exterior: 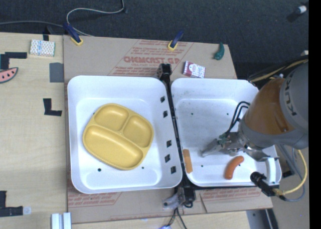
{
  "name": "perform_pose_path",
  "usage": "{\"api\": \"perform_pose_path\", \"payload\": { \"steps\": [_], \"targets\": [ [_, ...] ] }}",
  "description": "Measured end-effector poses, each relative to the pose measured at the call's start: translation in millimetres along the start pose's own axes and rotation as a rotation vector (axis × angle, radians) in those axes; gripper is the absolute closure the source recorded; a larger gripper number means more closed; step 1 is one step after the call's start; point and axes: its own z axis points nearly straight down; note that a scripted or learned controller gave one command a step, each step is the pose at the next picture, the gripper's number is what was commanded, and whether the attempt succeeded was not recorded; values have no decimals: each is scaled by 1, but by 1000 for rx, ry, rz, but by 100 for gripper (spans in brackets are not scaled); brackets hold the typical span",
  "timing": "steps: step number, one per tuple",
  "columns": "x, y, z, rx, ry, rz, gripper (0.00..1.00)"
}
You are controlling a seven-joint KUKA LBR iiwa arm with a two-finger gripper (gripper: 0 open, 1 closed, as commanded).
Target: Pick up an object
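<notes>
Now you see arm (273,112) bent low over right bin (210,90), gripper (204,151) pointing left, jaws state unclear; sausage (232,166) lies just beside.

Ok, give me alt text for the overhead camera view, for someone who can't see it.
A grey and orange robot arm reaches from the right into the right white bin, its gripper low between a small sausage and another small sausage by the divider. The left bin holds a yellow divided plate.
</notes>
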Motion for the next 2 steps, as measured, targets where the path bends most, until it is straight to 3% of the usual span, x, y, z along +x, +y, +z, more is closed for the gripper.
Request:
{"api": "perform_pose_path", "payload": {
  "steps": [1, 2],
  "targets": [
    [-4, 0, 0, 2, 5, -3, 0],
    [-6, 1, -10, 0, 2, -1, 100]
  ]
}}
